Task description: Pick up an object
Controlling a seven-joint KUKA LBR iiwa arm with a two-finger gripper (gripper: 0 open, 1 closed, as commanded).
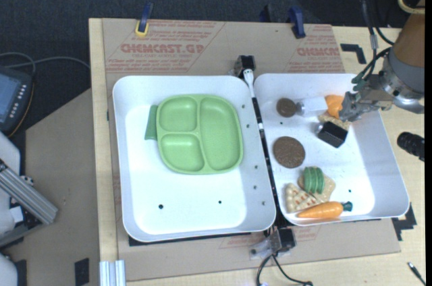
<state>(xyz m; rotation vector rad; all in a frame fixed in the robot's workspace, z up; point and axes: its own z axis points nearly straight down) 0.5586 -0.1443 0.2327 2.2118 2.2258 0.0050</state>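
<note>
Brown board surface [101, 143] with red printed lettering, clamped at the far edge, dark carpet beyond. Two white bins side by side: left bin [135, 204] holding one green divided plate [200, 133]; right bin [385, 163] holding the rest. Gripper [352, 107] low over the right bin's far end, just above one black block [332, 135] and beside one small orange piece [333, 102]; open or clenched, cannot tell. Counted in the right bin: two brown discs, smaller [287, 107] and larger [289, 152]; one carrot [321, 211]; one waffle piece [300, 197]; one green ridged item [312, 179].
</note>
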